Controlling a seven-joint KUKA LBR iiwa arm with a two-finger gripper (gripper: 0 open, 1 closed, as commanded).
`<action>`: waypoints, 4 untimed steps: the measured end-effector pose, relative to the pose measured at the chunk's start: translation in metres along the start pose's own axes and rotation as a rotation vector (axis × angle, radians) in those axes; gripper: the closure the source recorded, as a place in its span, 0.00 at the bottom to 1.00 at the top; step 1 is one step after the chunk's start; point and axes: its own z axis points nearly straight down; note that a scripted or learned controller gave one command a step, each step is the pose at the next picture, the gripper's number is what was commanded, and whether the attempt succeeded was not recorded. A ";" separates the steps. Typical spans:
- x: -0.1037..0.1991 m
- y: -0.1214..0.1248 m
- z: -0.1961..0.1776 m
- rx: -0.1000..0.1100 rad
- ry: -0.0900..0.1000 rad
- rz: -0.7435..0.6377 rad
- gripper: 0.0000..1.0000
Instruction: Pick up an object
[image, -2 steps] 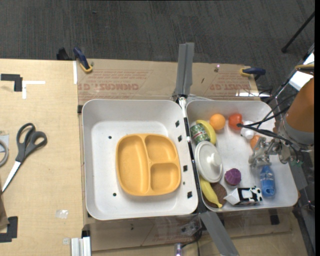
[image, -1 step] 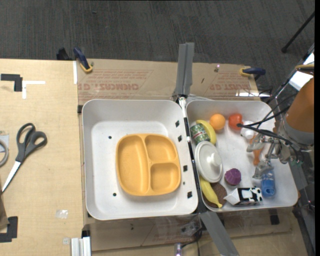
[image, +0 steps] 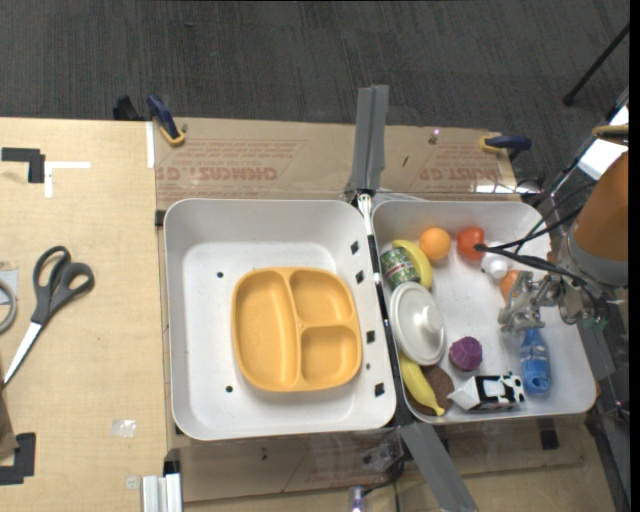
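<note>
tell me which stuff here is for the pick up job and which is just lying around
For the job: gripper; right bin with orange, tomato, can, white lid, purple ball, banana, blue bottle, cow toy.

Lying about: yellow tray in the left bin, scissors, clamps.

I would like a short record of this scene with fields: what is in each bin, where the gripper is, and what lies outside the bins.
left bin: yellow divided plate
right bin: white lid, green can, orange, tomato, purple ball, blue bottle, banana
gripper: over the right bin, above the blue bottle
outside bins: scissors on the bench, left
</note>
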 end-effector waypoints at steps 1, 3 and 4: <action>0.000 0.000 0.000 0.000 0.000 0.000 0.00; -0.017 -0.001 0.007 0.000 -0.002 0.115 1.00; -0.017 -0.001 0.007 0.000 -0.002 0.115 0.00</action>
